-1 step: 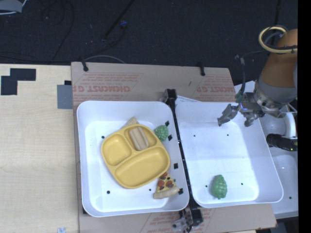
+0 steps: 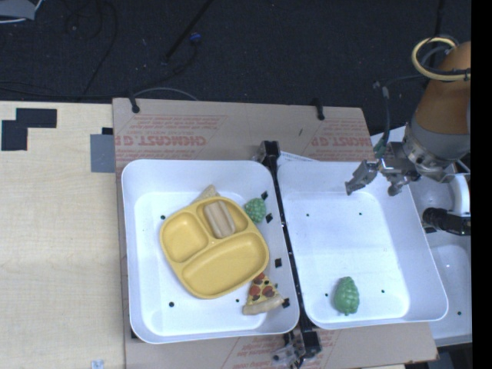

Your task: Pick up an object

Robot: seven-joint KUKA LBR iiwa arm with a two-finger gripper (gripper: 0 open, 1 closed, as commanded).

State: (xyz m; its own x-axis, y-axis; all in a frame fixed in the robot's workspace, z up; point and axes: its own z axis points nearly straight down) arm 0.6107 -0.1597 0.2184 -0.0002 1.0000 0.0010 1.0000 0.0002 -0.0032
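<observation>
Approach step judged in hand — the gripper (image 2: 379,177) is seen above the right bin's (image 2: 430,314) far edge, fingers spread wide with nothing between them, and a descent toward the green object (image 2: 347,295) lying at the bin's near side is called for.

bench (image 2: 54,229): pale wood, left of frame | cardboard sheet (image 2: 231,129): on bench, centre | left bin (image 2: 138,298) and right bin (image 2: 430,298): side by side on cardboard, touching at centre
</observation>
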